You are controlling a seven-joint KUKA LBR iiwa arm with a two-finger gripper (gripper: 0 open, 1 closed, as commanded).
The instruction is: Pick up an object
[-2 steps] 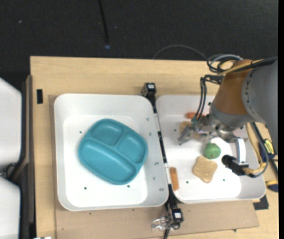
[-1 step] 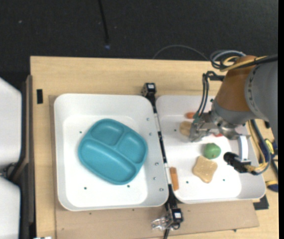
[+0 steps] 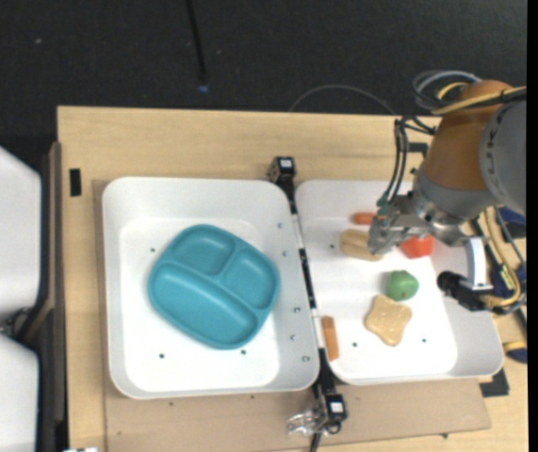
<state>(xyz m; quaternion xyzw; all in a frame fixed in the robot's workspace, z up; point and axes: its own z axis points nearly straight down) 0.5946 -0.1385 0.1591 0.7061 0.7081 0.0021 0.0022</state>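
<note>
Several small objects lying in right bin (image 3: 438, 370) — fingers (image 3: 383, 238) hovering at its far-left part, beside tan piece (image 3: 355, 244) and red piece (image 3: 416, 246). Finger spread: cannot tell. Descending squarely over one piece — avoiding neighbours — is looking wisest.

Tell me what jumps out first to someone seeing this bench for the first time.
The big teal divided plastic plate dominates the left white bin. In the right white bin, the grey arm's pincer hangs over a pale tan lump, with a round green ball and a tan star-shaped piece nearby. A small orange stick lies by that bin's left wall.
</note>
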